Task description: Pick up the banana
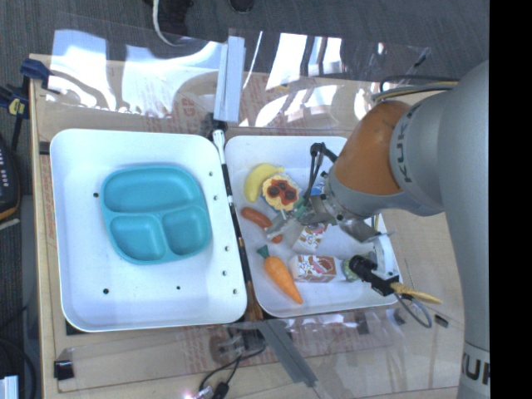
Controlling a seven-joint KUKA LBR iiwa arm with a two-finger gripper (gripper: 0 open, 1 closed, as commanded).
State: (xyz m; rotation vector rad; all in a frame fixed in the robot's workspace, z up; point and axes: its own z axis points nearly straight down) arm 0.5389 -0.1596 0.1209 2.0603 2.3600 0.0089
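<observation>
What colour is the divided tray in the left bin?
Turquoise blue tray, seen plainly in the camera view.

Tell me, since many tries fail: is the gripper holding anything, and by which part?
Cannot be told. The gripper sits low beside the banana, its tips hidden.

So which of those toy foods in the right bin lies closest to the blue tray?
The sausage, reddish-brown, at the bin's left side. The banana, pizza slice and carrot all lie further from the blue tray.
</observation>
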